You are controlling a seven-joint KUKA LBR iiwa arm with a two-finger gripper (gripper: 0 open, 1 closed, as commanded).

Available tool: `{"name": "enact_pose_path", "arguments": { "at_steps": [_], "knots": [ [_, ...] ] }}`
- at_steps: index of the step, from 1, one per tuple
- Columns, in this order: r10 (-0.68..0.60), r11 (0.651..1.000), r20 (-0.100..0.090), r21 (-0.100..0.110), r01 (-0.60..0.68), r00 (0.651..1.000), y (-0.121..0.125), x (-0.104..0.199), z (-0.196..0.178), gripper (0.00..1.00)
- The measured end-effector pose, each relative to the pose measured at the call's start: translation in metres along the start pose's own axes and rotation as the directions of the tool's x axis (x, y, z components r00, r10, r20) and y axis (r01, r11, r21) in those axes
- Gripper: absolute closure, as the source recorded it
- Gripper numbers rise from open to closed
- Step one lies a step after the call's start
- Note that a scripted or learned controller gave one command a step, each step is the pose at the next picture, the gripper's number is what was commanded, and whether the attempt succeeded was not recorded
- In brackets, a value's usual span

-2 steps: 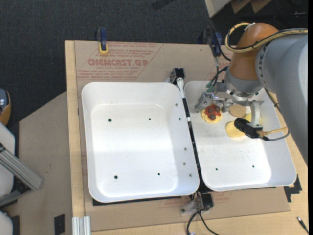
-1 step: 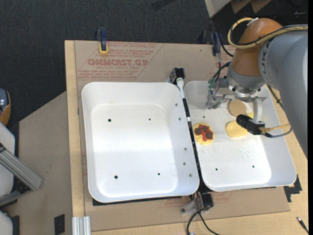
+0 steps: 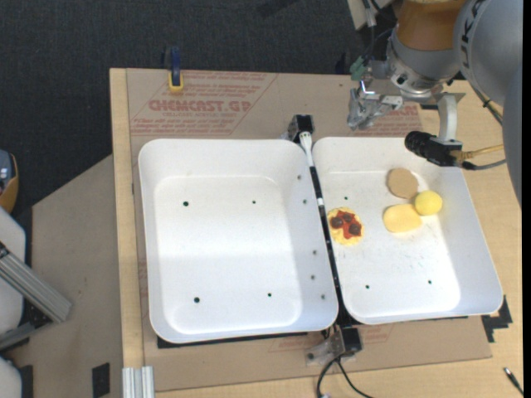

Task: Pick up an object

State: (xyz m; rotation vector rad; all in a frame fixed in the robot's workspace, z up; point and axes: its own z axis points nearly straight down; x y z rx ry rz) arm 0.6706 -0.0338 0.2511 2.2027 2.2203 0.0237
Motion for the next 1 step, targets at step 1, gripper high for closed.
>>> {"name": "enact_pose_path", "arguments": {
  "at_steps": [1],
  "knots": [
    [0.003,1.000,0.001,-0.001,-0.003,1.000,0.0014,0.0429,-0.2158,1.00]
  ]
}}
